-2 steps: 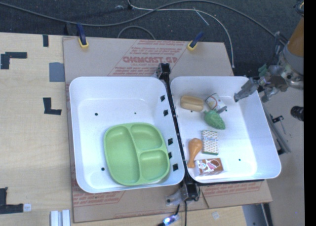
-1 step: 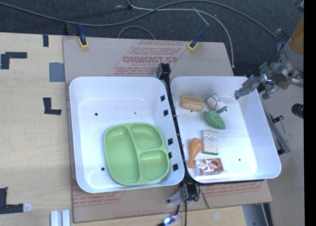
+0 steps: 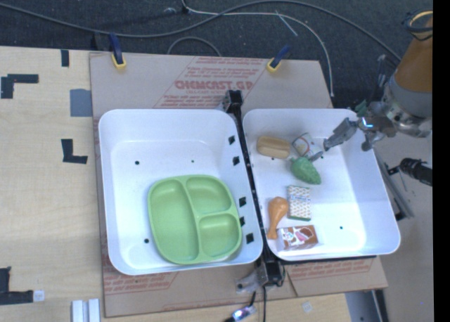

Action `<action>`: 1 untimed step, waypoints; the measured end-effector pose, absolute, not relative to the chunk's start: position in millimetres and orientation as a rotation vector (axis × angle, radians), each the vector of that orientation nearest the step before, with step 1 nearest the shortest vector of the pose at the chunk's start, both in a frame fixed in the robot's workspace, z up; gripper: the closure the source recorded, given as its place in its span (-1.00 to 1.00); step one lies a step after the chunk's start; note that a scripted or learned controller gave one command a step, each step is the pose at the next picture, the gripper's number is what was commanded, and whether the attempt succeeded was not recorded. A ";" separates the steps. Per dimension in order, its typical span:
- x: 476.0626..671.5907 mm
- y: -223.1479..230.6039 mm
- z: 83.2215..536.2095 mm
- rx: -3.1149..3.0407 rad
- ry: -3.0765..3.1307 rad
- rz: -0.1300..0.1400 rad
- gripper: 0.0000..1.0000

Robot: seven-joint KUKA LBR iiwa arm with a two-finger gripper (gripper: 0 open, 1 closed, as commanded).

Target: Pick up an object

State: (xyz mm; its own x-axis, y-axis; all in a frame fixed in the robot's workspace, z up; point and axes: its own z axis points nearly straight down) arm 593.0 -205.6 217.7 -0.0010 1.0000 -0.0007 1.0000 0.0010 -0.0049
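White left bin [image 3: 116, 138] holds a green plate [image 3: 193, 219]; fingers [image 3: 336, 138] spread apart above right bin [image 3: 365, 201].

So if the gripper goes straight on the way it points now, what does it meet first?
Most likely the green toy: the gripper points down and to the view's left, right beside it. Its height above the bin is unclear from this one view, so it may pass just over.

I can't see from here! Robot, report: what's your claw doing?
Gripper low over right bin, next to green toy. Nothing seen between fingers. Beige piece and wire ring crowd close.
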 end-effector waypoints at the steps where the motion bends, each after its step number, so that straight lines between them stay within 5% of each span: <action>1: 596.6 -209.5 155.9 -2.219 -2.221 0.006 -1.00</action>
